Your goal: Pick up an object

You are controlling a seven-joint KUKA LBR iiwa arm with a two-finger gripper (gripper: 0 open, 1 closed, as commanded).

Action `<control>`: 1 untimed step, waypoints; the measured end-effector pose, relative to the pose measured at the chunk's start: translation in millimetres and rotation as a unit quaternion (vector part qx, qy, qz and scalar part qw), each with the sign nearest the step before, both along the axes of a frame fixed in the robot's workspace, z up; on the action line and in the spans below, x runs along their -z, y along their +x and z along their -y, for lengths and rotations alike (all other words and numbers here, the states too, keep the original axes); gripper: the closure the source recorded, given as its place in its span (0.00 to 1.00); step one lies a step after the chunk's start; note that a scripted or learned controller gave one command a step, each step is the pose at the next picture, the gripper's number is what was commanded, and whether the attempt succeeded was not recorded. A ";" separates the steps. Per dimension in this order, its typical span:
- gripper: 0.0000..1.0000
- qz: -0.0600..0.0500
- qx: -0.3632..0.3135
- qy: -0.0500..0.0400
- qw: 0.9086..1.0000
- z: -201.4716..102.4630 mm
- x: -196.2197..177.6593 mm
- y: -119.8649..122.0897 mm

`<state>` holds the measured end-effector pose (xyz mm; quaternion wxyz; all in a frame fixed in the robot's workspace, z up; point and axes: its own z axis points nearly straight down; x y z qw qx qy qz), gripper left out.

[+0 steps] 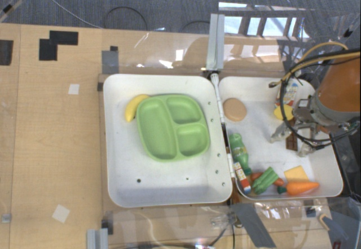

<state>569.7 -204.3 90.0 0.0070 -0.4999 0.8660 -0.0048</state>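
Note:
The arm, with its orange band [341, 87], reaches over the right bin [259, 129]. My gripper [291, 141] hangs low over that bin's right half, open, its two grey fingers [277, 132] spread apart. A small dark brown piece [291, 142] lies below the gap; it is not clamped. A yellow item [281, 111] sits just behind the gripper, partly hidden by cables. Near the bin's front lie a carrot [302, 187], a yellow cheese wedge [296, 173], a green vegetable [265, 179] and a green bottle [239, 153]. A tan round bun [234, 109] rests at the back left.
The left bin [163, 186] holds a green divided plate [172, 126] with a banana [134, 105] tucked at its back left edge. A metal post [215, 42] stands behind the divider between the bins. Black and yellow cables [307, 59] loop off the wrist.

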 end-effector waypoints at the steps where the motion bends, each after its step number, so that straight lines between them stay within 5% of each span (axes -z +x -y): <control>1: 0.00 0.000 -0.002 0.000 1.000 0.8 -0.7 -40.6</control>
